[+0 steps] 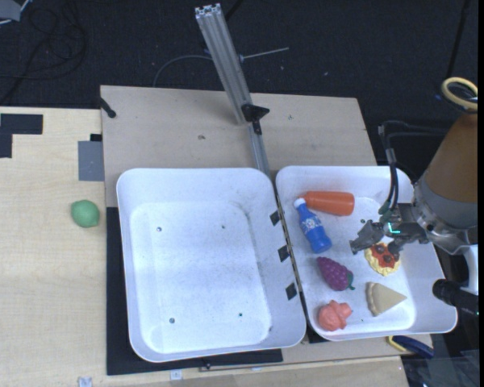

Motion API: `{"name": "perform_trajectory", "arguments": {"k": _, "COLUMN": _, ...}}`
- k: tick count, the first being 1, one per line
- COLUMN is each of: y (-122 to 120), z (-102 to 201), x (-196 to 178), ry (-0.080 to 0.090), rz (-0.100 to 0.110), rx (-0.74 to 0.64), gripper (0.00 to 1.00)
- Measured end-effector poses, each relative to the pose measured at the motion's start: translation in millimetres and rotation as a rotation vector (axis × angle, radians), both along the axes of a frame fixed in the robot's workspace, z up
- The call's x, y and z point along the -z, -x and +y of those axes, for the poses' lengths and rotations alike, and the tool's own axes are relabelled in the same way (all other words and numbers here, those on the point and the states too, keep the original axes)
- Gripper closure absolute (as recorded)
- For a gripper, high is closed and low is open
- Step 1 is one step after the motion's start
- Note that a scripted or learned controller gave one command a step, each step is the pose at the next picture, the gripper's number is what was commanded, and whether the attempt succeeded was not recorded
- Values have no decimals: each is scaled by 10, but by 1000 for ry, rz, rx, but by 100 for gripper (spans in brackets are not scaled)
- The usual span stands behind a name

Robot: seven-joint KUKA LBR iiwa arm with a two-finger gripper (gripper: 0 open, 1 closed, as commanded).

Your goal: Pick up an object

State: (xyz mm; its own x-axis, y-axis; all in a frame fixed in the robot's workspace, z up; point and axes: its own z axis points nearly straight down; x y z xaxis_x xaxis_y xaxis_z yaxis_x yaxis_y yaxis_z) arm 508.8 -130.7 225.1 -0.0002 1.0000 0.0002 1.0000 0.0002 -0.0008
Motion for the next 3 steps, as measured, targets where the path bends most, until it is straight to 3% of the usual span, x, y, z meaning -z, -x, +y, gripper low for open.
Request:
{"name": "perform_trajectory", "arguments": {"k": 1, "y": 0, "z": 0, "x": 1, "ry": 0, "rz": 0, "rx": 0, "gripper": 0}}
{"name": "perform_trajectory", "arguments": {"k": 3, "y": 81, "z": 124, "x": 1114, "ry": -1, "rz": 5, "rx": 0, "gripper": 0}}
